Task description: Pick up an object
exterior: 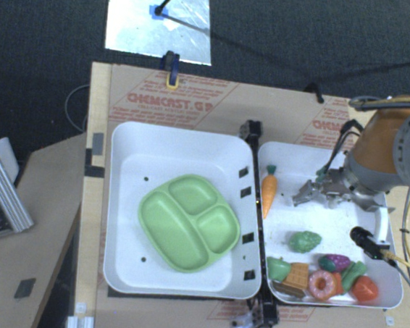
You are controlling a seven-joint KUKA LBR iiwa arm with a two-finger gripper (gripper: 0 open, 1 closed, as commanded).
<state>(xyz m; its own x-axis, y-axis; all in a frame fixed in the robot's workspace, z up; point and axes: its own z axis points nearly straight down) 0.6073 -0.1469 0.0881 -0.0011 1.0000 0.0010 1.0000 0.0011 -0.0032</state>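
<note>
In the camera view, the grey arm with its orange band reaches in from the right over the right bin. Its fingers point toward the left, low above the bare white floor in the bin's upper half. They look slightly spread, and nothing sits between them.

Just to the left of the fingers lies a toy carrot, upright along the bin's left wall, its green top pointing away from the camera. It is near the fingertips but apart from them. Below the fingers, toward the camera, rests a green broccoli-like piece in the middle of the bin. Further below, along the near wall, a row of play food is crowded together: a green pepper, a tan waffle-like piece, a pink doughnut, a purple piece, a small green vegetable and a red tomato.

Well to the left of the fingers, the left bin holds a green divided plate. Both bins sit on the desk.
</note>
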